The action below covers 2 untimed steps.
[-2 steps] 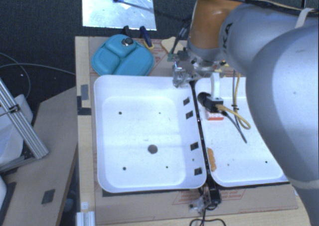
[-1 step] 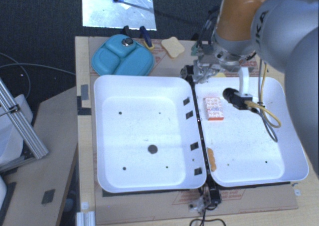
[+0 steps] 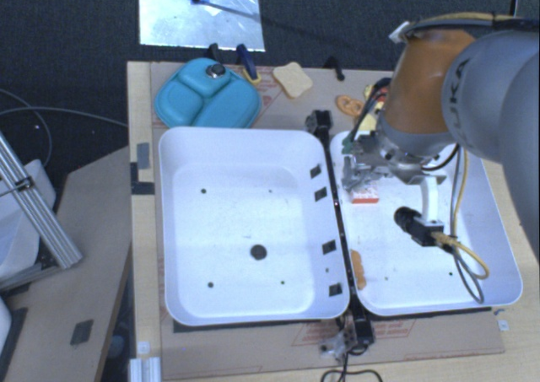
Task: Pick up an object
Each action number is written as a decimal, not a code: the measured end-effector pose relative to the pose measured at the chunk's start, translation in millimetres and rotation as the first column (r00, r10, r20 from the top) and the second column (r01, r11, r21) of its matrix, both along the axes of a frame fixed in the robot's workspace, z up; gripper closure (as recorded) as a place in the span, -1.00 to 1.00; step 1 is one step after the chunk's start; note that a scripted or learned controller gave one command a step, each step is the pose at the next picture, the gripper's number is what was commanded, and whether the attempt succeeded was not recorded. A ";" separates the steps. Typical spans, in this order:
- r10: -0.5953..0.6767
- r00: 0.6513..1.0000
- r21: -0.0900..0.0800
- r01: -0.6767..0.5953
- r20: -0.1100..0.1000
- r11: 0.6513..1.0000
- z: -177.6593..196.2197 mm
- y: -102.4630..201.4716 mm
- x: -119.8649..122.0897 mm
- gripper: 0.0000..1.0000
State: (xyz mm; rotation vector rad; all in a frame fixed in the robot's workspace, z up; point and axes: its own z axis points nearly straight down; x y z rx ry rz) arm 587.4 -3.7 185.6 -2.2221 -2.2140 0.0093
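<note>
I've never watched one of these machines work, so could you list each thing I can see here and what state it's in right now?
tool: low in the right bin, over a small red and white item
right bin: holds several small objects
left bin: holds one small dark round piece
blue tray: lying behind the bins
toast-shaped piece: lying behind the bins

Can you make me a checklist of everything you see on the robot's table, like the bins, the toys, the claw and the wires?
Surface: bench bearing left bin and right bin, side by side.
Job's things: small red-and-white object and tan piece in right bin; dark disc in left bin.
Clutter: blue tray, toast-shaped toy, orange item behind the bins.
Gripper: gripper low over right bin, above the red-and-white object.
Cables: yellow cable looping in right bin.
Surroundings: shiny sheet on dark floor.
</note>
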 end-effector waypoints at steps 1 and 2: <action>0.014 1.000 0.004 -0.014 0.011 1.000 -1.2 75.3 22.9 1.00; 0.013 1.000 0.004 -0.013 0.001 1.000 -20.1 125.9 -60.9 1.00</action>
